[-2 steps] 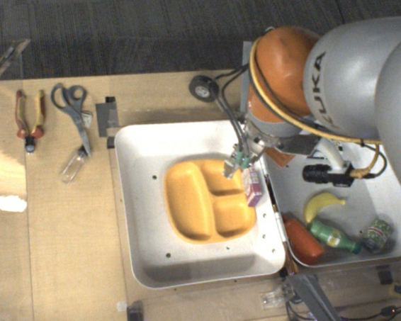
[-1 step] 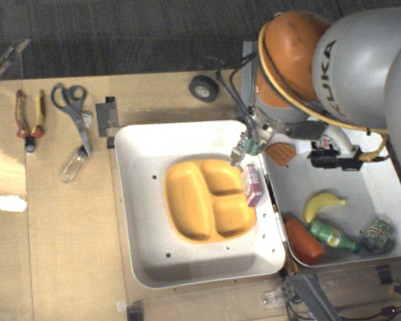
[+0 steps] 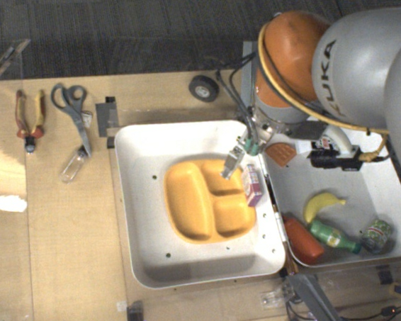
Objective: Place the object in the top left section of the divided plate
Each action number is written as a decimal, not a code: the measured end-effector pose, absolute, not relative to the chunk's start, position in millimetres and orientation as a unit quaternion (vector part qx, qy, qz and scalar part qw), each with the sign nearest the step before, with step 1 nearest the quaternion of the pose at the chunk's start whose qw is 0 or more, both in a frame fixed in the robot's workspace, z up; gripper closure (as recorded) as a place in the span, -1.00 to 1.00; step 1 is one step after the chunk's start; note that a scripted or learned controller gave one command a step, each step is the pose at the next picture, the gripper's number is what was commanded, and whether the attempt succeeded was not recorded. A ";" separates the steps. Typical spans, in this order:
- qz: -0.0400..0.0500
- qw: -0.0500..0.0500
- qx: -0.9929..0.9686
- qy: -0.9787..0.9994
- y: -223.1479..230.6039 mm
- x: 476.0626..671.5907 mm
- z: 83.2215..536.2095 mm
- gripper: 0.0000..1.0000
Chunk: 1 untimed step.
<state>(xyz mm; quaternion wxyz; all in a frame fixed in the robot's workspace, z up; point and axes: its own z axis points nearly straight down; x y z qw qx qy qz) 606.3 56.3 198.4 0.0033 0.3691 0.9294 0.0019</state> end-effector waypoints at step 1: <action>0.004 0.007 0.368 0.930 57.6 608.4 210.6 1.00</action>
